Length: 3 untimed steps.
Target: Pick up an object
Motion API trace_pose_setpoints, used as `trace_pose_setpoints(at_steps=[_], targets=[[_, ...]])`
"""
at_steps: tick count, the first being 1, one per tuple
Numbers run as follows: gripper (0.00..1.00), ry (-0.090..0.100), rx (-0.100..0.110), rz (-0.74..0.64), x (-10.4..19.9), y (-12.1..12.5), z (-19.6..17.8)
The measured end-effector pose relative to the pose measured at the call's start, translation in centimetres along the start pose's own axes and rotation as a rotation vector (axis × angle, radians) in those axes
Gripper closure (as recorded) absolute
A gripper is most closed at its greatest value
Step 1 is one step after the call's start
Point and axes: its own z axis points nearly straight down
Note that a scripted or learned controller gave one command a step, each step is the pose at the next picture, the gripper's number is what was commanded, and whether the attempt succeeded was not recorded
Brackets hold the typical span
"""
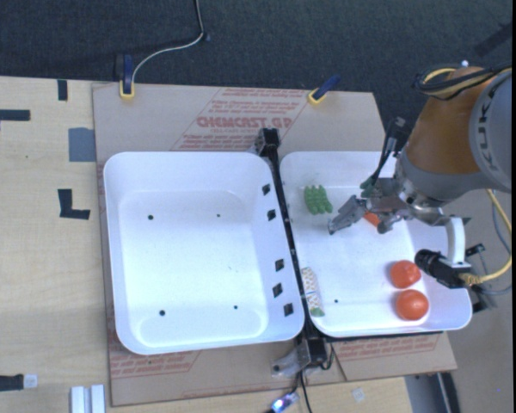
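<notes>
The left bin [189, 248] sits on the counter [34, 256] with only bare white floor showing; there is nothing in it to take hold of. Against the divider, at about 7 o'clock in the right bin [361, 321], lies a small pale patterned packet [310, 289], flat and close to the wall. It looks light and thin, and I judge it awkward to take hold of so near the rim.

At roughly 11 o'clock in that bin lies a small green ridged piece [317, 200], well apart from everything else. It appears light and probably soft or rubbery; pinching across its short width should suit it, and the ridges ought to resist slipping.

The gripper [367, 214] hangs over the bin's upper middle. One dark finger juts toward 8 o'clock, and something orange-red shows near the other, but whether that is a held thing or part of the tool I cannot tell, nor whether the fingers stand wide or narrow.

At 4 to 5 o'clock, near the right wall, lie two red round fruits, the upper fruit [403, 274] and the lower fruit [412, 305], just beside each other. They look smooth and light, likely hollow plastic. Round and glossy, they would roll or squirt out under an off-centre squeeze; the widest part, taken from straight above, is the sensible hold.
</notes>
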Motion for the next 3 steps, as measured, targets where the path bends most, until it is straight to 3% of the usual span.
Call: trace_pose_setpoints(at_steps=[1,2,3], targets=[[0.00,-0.004,-0.012,0.002,-3.0,-1.2,-10.4],[0.00,-0.008,-0.020,0.001,-6.4,1.5,-24.1],[0.00,-0.005,-0.017,-0.005,-2.0,7.5,-34.9]])
